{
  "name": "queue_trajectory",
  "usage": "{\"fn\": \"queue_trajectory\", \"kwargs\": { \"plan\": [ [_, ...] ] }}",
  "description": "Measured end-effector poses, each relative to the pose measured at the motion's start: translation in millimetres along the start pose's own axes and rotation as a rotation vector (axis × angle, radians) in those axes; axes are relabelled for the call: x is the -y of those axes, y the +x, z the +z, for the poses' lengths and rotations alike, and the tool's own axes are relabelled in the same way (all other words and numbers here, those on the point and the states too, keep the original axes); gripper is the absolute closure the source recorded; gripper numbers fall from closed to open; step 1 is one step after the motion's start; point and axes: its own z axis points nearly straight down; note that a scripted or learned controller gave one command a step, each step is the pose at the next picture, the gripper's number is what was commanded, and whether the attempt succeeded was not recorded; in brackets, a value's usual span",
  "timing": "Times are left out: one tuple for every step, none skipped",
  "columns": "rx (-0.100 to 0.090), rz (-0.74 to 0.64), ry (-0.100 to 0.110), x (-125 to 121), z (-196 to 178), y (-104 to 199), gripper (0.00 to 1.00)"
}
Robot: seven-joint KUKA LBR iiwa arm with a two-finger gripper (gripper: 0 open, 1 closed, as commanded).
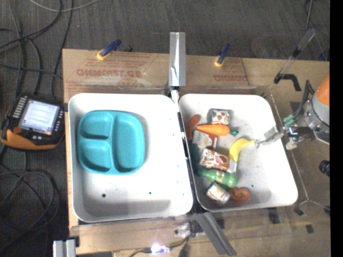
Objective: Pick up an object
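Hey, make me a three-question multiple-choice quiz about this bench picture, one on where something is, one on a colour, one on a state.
1. Where does the divided tray lie?
A. In the left bin
B. In the right bin
C. On the floor

2. What colour is that tray?
A. Red
B. Turquoise
C. Black

3. How does the banana stand to the pincer?
A. Lifted clear above the bin
B. Lying in the right bin just beside the pincer tip
C. Lying on the tray

Answers: 1 A, it is the lone thing in the left bin. 2 B, it is plainly blue-green. 3 B, it rests on the bin floor among the toy food.
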Motion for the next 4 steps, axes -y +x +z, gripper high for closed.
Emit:
{"fn": "queue_trajectory", "kwargs": {
  "plan": [
    [-0.001, -0.22, 0.0, -63, 98, 76, 0.0],
    [0.005, -0.264, -0.008, -76, 146, 29, 0.0],
    [0.009, -0.138, 0.008, -147, 149, 44, 0.0],
    [0.01, -0.14, 0.022, -144, 142, 43, 1.0]
  ]
}}
